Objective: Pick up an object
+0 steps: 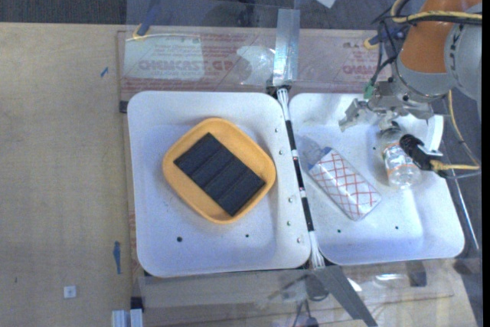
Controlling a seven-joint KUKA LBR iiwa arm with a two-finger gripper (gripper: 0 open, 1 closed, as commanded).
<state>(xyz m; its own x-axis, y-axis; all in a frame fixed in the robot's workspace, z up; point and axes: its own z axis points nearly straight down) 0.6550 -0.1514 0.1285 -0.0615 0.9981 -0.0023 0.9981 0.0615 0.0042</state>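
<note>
Wooden tabletop (53, 165) carries two shallow white plastic bins; the right bin (429, 233) lies under the jaws (383, 109). I cannot tell whether the jaws are wide or narrow. Below-left of them lies the red-checked white pouch (346, 182), long axis diagonal; just below-right, a small clear plastic bottle (398, 163)

arm (436, 27): enters from right, bent downward | gripper (387, 115): hangs low, finger state unclear
</note>
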